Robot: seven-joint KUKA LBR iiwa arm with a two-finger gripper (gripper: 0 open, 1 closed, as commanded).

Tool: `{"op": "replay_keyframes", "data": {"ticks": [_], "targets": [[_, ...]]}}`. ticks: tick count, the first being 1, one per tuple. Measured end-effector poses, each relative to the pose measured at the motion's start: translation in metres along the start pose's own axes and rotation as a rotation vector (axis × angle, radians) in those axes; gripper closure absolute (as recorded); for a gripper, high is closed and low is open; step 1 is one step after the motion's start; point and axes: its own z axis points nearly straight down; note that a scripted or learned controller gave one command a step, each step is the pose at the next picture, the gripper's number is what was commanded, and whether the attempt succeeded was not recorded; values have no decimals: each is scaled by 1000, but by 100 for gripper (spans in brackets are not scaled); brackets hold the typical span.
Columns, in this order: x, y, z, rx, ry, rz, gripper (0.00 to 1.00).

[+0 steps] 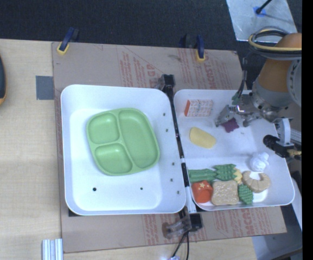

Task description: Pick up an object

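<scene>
My jaws [233,118] hang low over the right bin [286,199]; whether they are apart or together I cannot tell. A small purple object [230,125] lies on the bin floor just beneath them. Near edge of that bin: toy foods crowded together, red tomato [202,190], bread slice [225,193], green pieces. Mid-bin: yellow piece [202,137]. Far corner: small box [199,108]. Left bin [75,199] carries a green divided plate [122,141].
</scene>
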Motion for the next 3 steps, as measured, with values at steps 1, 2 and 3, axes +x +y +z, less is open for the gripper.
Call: {"op": "replay_keyframes", "data": {"ticks": [1,2,3], "targets": [[-22,21,-1,-6,-1,0,0],[-15,-4,0,0,0,0,0],[11,21,-1,-6,-1,-6,0]]}}
